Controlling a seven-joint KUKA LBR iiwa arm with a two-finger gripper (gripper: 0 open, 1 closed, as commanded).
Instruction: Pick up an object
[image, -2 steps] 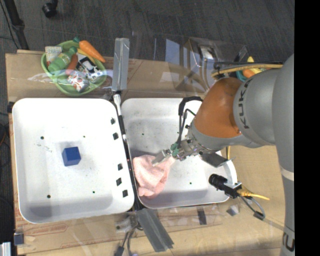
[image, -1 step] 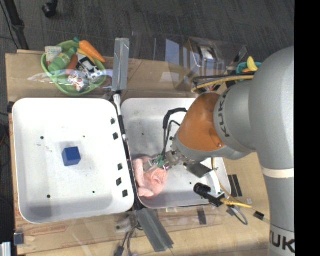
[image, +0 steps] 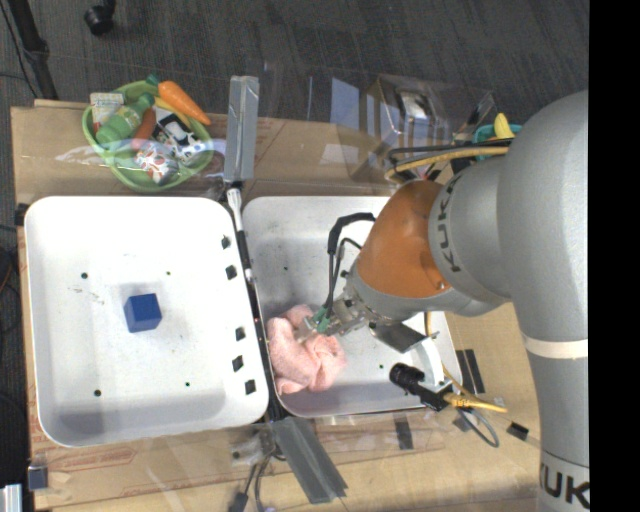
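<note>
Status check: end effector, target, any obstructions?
End effector low in right bin, at pink cloth. Grasp unconfirmed. Blue cube alone in left bin. Nothing blocking.

A robotics lab: grey arm (image: 520, 250) over white bins (image: 60, 300) on a bench (image: 300, 140)

Loads of free room in the left shallow white bin (image: 60, 250): just one small blue cube (image: 143, 311) sits near its middle, with bare floor all round it. The right shallow white bin (image: 290, 225) is way tighter, since the big grey arm with the orange band (image: 440, 240) hangs over most of it and a crumpled pink cloth (image: 303, 355) fills the near-left corner. A green bowl of toy food (image: 150, 135) blocks the counter's far-left edge.
</note>
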